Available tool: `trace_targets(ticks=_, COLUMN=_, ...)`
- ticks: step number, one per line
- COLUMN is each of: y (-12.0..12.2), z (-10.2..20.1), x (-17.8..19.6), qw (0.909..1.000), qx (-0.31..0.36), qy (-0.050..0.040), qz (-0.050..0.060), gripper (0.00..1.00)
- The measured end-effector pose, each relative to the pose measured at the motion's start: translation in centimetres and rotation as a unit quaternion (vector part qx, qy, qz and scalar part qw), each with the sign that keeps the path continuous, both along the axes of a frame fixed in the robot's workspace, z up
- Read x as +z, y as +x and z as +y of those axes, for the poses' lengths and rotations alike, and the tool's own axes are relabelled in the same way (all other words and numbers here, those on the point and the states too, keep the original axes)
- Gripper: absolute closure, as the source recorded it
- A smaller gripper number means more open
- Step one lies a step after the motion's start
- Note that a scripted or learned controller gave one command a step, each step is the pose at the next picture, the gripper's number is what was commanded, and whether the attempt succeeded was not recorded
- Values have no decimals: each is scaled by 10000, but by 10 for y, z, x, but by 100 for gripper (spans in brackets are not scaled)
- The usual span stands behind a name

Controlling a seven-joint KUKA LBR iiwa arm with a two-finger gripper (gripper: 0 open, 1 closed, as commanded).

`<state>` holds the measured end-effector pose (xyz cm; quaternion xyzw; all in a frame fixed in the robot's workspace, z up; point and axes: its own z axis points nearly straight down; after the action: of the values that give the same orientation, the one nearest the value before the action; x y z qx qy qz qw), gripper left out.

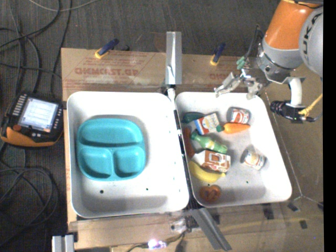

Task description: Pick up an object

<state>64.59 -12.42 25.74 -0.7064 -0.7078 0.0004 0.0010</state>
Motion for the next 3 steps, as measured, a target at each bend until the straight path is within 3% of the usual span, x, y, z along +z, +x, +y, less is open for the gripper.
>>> trace_targets(ticks=1, y=3, z=-54, x=-94, qw=9987, qx=500, qy=-12, qz=6, gripper=0)
trace_targets(ticks=2, y=4, z=-70, x=-152, qw=9957, qx=927, qy=-2, qz=-15, gripper=0)
trace_targets(ticks=3, y=-5, z=-58, x=-160, qw=9908, qx=1345, qy=-70, qz=-133, gripper=0)
